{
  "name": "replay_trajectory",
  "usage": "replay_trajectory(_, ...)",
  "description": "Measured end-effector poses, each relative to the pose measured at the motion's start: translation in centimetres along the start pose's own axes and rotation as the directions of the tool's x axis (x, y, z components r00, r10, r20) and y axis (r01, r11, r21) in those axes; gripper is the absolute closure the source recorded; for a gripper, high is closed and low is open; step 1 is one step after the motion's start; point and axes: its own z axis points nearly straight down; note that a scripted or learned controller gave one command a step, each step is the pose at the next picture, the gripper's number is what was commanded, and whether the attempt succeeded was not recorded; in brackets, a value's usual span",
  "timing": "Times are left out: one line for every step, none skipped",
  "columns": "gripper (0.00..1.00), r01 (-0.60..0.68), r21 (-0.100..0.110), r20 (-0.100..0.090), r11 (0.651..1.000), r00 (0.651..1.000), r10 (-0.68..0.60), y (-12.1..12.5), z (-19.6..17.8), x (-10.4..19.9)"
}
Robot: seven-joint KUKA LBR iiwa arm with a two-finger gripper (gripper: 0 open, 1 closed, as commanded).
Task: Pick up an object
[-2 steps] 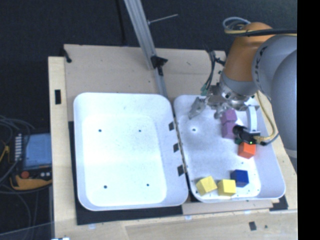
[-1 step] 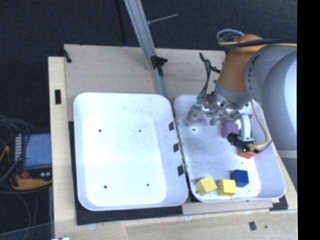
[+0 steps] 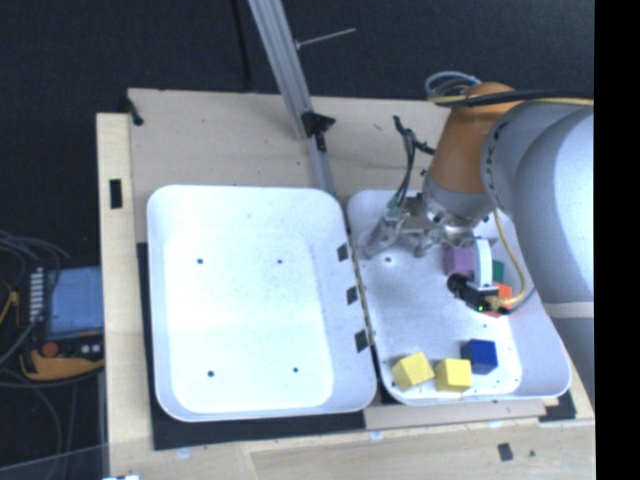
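Two white bins sit mid-frame, the left bin (image 3: 250, 298) speckled with a few dark dots, the right bin (image 3: 420, 308) plain white. In the lower right lie two yellow blocks (image 3: 412, 371) (image 3: 454, 374) and a blue block (image 3: 481, 354). A purple block (image 3: 461, 261) shows right of centre. The arm (image 3: 540, 188) is grey, banded orange.

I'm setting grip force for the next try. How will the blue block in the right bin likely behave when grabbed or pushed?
The blue block looks like a small rigid cube, so probably stiff and light. Its flat faces suggest it would slide rather than roll. It sits close to a yellow block and the bin's near rim, so a push may jam it there.
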Motion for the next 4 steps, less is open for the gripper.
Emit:
replay_trajectory(1.00,-0.004,-0.005,0.000,1.000,1.000,0.004,0.1,-1.3,-0.1)
replay_trajectory(1.00,-0.003,-0.008,0.000,1.000,1.000,0.003,-0.6,-6.9,0.3)
replay_trajectory(1.00,-0.001,-0.007,0.000,1.000,1.000,0.001,-0.8,-11.3,0.0)
replay_trajectory(1.00,0.003,-0.009,0.000,1.000,1.000,-0.003,-0.6,-16.6,-0.1)
